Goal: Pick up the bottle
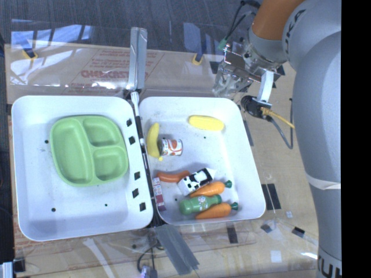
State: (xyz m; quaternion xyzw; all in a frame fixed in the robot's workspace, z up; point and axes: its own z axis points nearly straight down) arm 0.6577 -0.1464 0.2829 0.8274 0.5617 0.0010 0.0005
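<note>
- My tool (227, 84) hangs over the far rim of the right bin (246, 155), near its back right corner, well apart from everything lying inside.
- At this slant I cannot tell whether it is released or clenched; nothing shows in its grasp, and it touches none of the objects.
- The green bottle (200, 204) lies on its side near the front edge of the right bin, cap pointing toward the right.
- One toy carrot (208, 189) lies just behind the bottle, and a second carrot (215, 211) lies just in front of it; both seem to touch it.
- A black-and-white toy (195, 181) sits beside the rear carrot, with an orange sausage-like piece (172, 177) to its left.
- Farther back lie a banana (153, 140), a small can (171, 147) on its side next to it, and a yellow oblong piece (205, 122).
- The left bin (29, 155) holds a green divided plate (90, 150).
- Both bins rest on the worktop (290, 225).
</note>
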